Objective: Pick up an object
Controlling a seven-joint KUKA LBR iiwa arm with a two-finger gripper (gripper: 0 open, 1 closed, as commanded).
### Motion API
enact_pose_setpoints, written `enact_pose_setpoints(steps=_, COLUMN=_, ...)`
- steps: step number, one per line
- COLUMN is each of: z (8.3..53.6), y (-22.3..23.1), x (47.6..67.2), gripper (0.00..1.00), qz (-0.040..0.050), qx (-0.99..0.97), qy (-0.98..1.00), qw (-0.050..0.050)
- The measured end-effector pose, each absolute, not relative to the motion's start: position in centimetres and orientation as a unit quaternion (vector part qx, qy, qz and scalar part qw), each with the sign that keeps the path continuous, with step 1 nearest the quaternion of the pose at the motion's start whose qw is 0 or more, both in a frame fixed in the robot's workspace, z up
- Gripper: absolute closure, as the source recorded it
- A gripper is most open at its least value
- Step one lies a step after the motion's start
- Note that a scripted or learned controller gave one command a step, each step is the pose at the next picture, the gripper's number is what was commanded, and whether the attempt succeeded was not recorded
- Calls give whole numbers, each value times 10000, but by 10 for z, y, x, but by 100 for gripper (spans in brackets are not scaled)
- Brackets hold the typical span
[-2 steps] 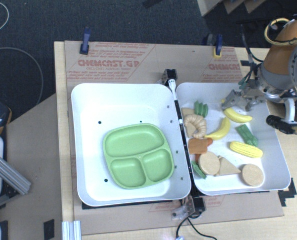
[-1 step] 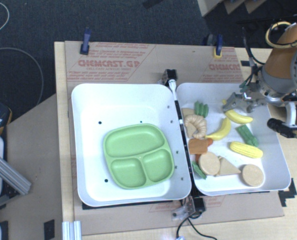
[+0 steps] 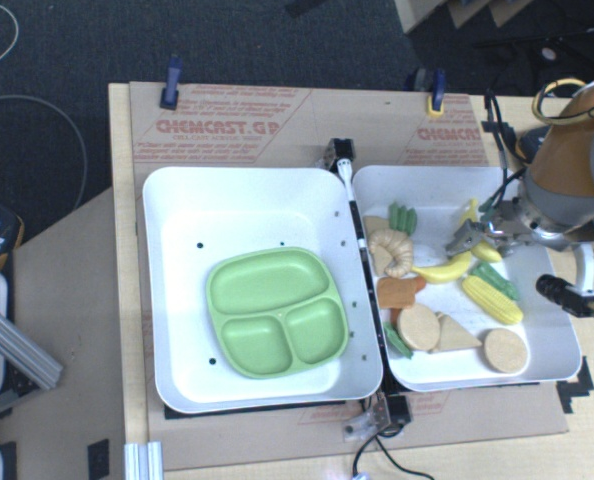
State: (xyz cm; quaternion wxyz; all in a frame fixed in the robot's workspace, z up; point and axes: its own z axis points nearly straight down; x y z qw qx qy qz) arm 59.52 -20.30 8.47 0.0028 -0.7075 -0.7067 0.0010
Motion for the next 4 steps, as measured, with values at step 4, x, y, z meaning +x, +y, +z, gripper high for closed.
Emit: enact_pose_setpoints(steps=4, z=88, y=-215, x=668, gripper=0, qz=-31, qx=-7053, qy=-7088, qw=103)
